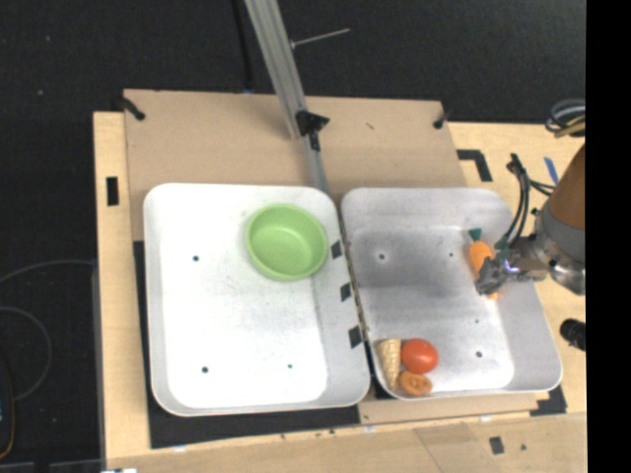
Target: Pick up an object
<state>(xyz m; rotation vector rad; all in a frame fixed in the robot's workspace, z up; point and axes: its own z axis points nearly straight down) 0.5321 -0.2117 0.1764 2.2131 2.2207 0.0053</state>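
Pincer point(490, 282): positioned low at the right bin's point(434, 215) right side; whether it is open or closed cannot be told. Carrot point(479, 254): seen touching the pincer's upper edge. Tomato point(419, 355), further pieces: well below-left. Green bowl point(287, 242): far left, in the left bin point(197, 304).

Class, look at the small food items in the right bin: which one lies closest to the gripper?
The orange carrot-like piece with a green tip, right beside the gripper near the bin's right side. The red tomato and its two neighbours sit apart in the near corner.
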